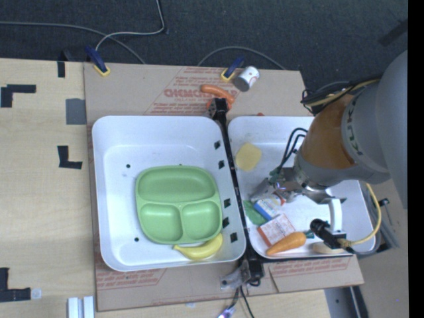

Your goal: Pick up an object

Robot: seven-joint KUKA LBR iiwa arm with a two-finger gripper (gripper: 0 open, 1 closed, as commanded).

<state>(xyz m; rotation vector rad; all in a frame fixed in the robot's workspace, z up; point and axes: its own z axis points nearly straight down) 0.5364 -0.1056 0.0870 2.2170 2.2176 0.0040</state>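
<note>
Reaching in from the right, the arm hangs its gripper low over the right bin, just above a cluster of small items near the divider. Whether the grip is spread or closed cannot be told, since the tool's tip blurs into the clutter below it. Nothing is visibly held. The likeliest target, a blue-and-white packet, lies just under the gripper, touching a green piece on its left and near a red-and-white box. A carrot rests by the near wall, and a yellow disc sits apart toward the far side. In the left bin a green tray has a banana at its near edge. The pick looks barely begun. Doing it well likely means descending straight onto one item, lining the grip across the packet's narrow side, and steering clear of the green piece and the divider so neighbours are not pinched or shoved. A lift is best judged only once the item clears the bin floor.
</note>
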